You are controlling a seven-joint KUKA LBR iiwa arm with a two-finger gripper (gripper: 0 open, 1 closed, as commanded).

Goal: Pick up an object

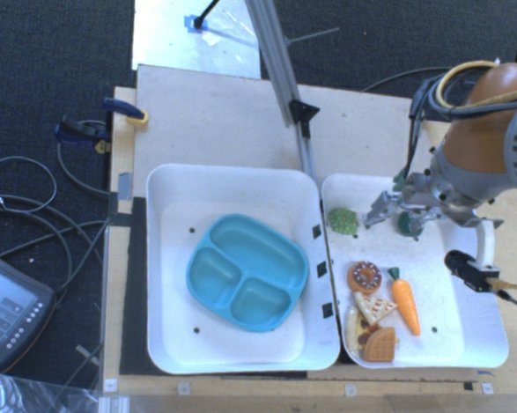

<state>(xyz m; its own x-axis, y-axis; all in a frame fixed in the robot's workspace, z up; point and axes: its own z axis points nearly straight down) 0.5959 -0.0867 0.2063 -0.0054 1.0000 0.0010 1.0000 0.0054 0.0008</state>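
1. Though the task names no particular object, the left bin (163,239) near the table's (212,118) front-left corner carries one candidate: a blue divided plate (248,272), lying flat near the bin's middle and well apart from the arm.
2. In the right bin (488,336), a green broccoli piece (343,220) sits close to the bin's left wall, toward its back edge.
3. Further toward the front edge of that bin lies a cluster: a round doughnut (365,277), a pale wedge of cheese (374,307) just in front of it, a brown cracker (379,345) at the front, and an orange carrot (405,305) along their right side. They sit touching or nearly touching.
4. The gripper (404,213) hangs over the back part of the right bin, just right of the broccoli piece. A small dark green thing (408,223) shows at its tip; whether it is gripped or merely underneath, I cannot tell, nor can I tell if the fingers are spread or pressed together.
5. Judged from this, the step in hand is the reach or the grasp itself, at the back of the right bin; nothing is plainly lifted yet.
6. The next move calls for closing squarely on one object and rising straight up. If the aim is the broccoli piece, the gripper needs a shift left, and the bin's wall close beside it leaves little room for a finger.
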